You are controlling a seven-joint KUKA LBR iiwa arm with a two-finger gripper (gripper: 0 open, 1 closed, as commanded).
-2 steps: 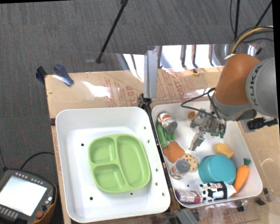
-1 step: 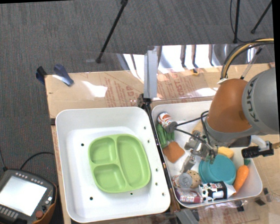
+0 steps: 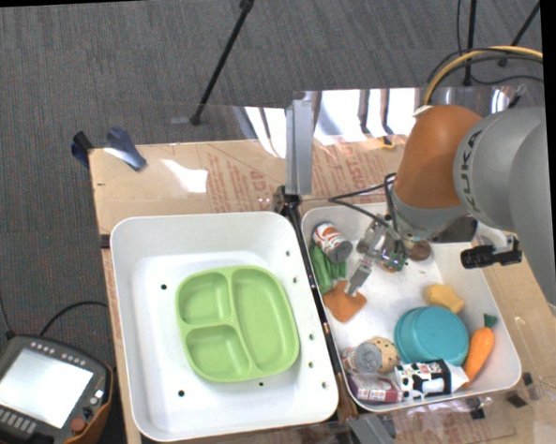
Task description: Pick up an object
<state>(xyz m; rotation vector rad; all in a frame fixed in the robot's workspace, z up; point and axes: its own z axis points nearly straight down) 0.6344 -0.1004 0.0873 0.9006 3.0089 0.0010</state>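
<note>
Seen from above at a slant, a bench holds two shallow white bins side by side. The left bin (image 3: pixel 131 272) holds one green divided plate (image 3: pixel 237 322) with three compartments. The right bin (image 3: pixel 507 343) is crowded with small things: one small can with a red label (image 3: pixel 332 238) near its upper left corner, one green piece (image 3: pixel 320 268) along its left wall, one orange wedge (image 3: pixel 345 303) just below that, one yellow lump (image 3: pixel 444 297), one teal bowl (image 3: pixel 431 335), one carrot (image 3: pixel 480 345) beside the bowl, one round beige toy (image 3: pixel 373 354), one black and white cow-patterned carton (image 3: pixel 427 378), and one small red and white packet (image 3: pixel 373 392) at the bottom edge. The grey arm (image 3: pixel 510 169) with its orange band (image 3: pixel 435 155) reaches in from the right, and its gripper (image 3: pixel 367 262) hangs low over the upper left of the right bin, between the can and the orange wedge. Its fingers look slightly parted and nothing sits between them. No one thing is named as the target; the can, the green piece and the orange wedge lie nearest. The step looks like the descent toward a grasp, with nothing picked up yet. The next move likely calls for lowering onto one item, probably the orange wedge, closing squarely on it, then lifting clear of its neighbours.
</note>
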